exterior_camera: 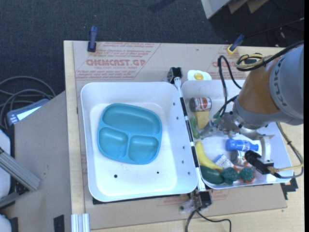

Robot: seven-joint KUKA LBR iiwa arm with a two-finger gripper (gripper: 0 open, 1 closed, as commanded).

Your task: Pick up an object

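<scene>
Bench (120,62) of bare board carries two white bins side by side. Left bin (91,105) holds a blue divided plate (129,133), well apart from the arm. Right bin (212,87) is crowded: the grey arm with its orange band (258,93) comes in from the right and hangs over its middle. Gripper (231,124) sits low in that bin; whether it is open or closed can't be made out, nothing visibly held. Likely target: blue bottle-like object (240,144), just beside and below the gripper toward the near edge, long axis running left-right across the bin. Banana (205,157) lies along the left wall, long axis near-far. Can (201,104) lies at the far end. Small green toys (231,175) cluster in the near corner.
</scene>
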